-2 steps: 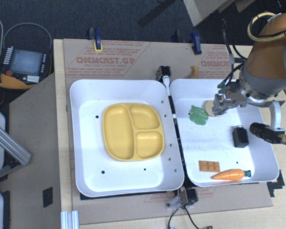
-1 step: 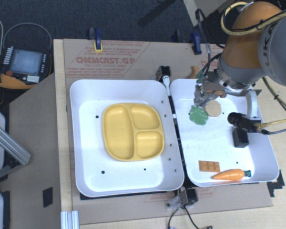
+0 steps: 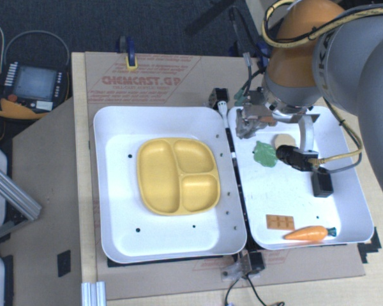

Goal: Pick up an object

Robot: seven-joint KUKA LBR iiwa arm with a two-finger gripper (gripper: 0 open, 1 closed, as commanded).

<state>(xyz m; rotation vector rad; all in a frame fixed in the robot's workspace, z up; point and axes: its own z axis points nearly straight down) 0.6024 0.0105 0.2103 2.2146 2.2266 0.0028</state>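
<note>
Where cardboard [image 3: 147, 81] reads "CHEMCAST GP", the gripper [image 3: 246, 125] hangs nearby.

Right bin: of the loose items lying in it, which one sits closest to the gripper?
The green leafy piece, just below the gripper near the bin's upper left. The brown waffle and the carrot both lie far down at the bin's lower edge.

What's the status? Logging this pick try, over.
Gripper low in right bin, nothing seen held. Green piece beside it. Carrot and brown bar at near edge.

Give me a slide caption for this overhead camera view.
Arm's hand above green toy; yellow tray in left bin.
</note>
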